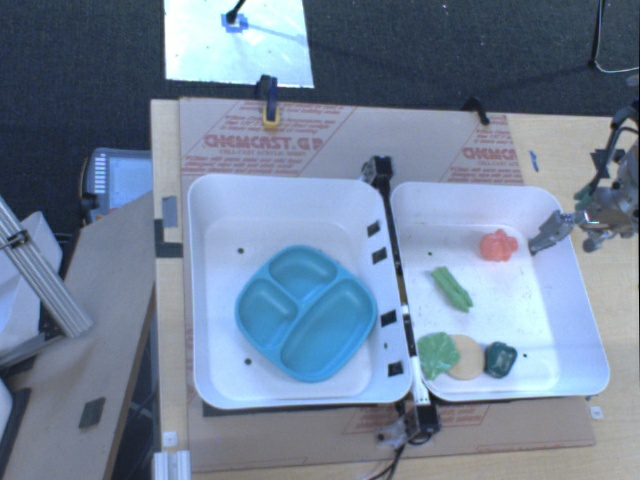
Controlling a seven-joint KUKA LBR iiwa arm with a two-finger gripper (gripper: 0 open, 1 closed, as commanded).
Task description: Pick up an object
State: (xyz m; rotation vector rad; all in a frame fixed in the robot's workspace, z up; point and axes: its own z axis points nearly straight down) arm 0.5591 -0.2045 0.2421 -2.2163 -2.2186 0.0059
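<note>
Grey gripper (556, 230) at right bin (560, 298) edge, cut off | fingers' state unclear | red object (498, 245) beside

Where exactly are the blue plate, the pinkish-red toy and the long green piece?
blue plate (305, 313): camera view, on its middle where the dividers meet, left bin.
pinkish-red toy (498, 245): camera view, on its middle, right bin.
long green piece (451, 288): camera view, midway along it, right bin.

Glossy white plastic bins (300, 193), smooth blue plastic plate (305, 313), matt wooden bench (165, 148)
</note>
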